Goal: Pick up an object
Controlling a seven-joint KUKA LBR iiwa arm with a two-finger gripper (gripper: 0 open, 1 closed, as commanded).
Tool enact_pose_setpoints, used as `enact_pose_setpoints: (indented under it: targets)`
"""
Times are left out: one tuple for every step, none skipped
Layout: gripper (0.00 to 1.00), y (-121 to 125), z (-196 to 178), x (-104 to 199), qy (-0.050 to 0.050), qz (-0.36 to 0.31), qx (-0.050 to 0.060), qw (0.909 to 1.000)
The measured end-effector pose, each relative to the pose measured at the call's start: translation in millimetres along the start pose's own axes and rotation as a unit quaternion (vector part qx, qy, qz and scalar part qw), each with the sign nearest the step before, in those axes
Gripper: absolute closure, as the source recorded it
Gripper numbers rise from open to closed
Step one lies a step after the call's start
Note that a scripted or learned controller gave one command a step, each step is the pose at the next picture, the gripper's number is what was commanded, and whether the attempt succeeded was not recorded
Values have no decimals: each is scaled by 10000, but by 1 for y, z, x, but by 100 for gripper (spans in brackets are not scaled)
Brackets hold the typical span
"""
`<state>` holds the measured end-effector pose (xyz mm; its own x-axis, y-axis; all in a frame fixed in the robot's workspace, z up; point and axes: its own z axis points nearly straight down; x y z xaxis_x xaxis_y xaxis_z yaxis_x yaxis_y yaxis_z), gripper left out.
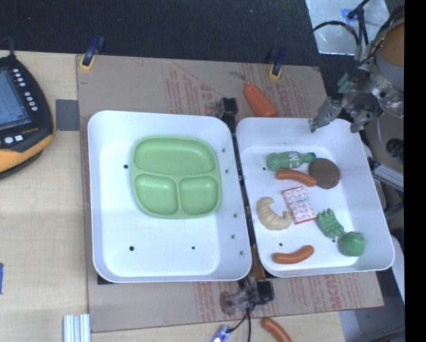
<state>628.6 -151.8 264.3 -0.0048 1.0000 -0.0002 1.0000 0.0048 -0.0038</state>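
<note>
- Approach step, by my judgement: the grey two-finger gripper (332, 117) hangs above the far rim of the right-hand shallow white bin (366, 262), its jaws spread and holding nothing.
- Nearest candidate: a green plastic bottle (288, 160) lying inside that bin; the next move calls for descending over it.
- Bottle label and red-and-white packet (298, 204) print unreadable.

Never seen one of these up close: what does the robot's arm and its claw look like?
At the view's right edge, the arm shows an orange patch above a grey metal wrist. Dark cables loop beside it. The gripper is small, dark grey, with thin fingers.
</note>
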Motion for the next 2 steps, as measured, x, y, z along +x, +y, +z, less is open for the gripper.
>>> enact_pose_setpoints:
  targets:
    - [0,27,108,31,-4,-4,13,10000]
    - [0,-1,173,36,-6,-5,9,10000]
